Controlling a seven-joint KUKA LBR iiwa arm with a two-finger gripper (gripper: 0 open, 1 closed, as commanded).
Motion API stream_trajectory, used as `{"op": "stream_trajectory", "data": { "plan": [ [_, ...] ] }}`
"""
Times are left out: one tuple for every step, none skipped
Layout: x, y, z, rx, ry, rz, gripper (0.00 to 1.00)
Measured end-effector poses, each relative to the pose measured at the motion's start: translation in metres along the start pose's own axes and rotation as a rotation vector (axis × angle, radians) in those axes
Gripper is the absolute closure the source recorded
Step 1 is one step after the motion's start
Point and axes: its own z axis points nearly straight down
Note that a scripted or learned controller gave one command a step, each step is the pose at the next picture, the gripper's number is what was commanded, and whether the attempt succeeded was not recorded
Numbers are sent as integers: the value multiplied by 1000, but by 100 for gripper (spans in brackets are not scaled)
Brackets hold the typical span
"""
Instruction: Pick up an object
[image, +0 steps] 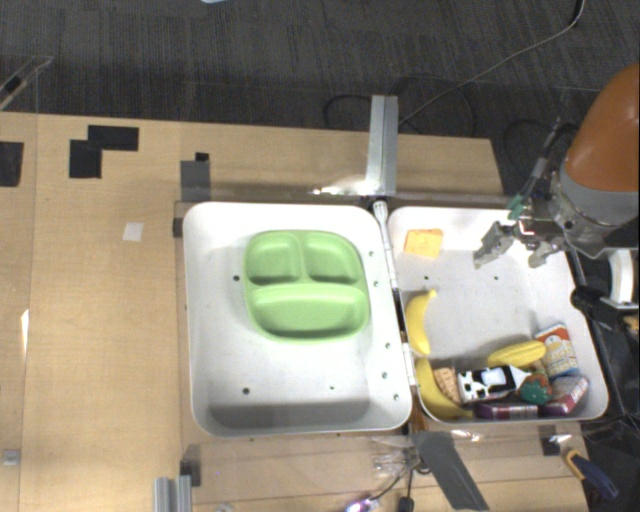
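Bright overhead light, soft shadows, slight blur, low-res pic

- Pretty clearly a robotics lab, not anyone's home or kitchen.
- There's a pale wood counter (100, 300) with two shallow white bins bolted side by side: the left bin (215, 330) and the right bin (470, 300), with metal brackets (384, 140) clamped at the upper middle.
- Black tape marks (100, 148) are stuck on the counter at upper left, the sort used as markers.
- Loose cables (480, 75) trail over dark carpet (200, 60) along the top of the frame.
- The big grey-and-orange industrial arm (600, 150) comes in at the right edge.
- Toy stuff fills the bins: a green divided plate (305, 283), plastic bananas (420, 325), small packages (520, 385). Test props.
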Motion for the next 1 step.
{"op": "stream_trajectory", "data": {
  "plan": [
    [30, 53, 144, -3, 0, -275, 0]
  ]
}}
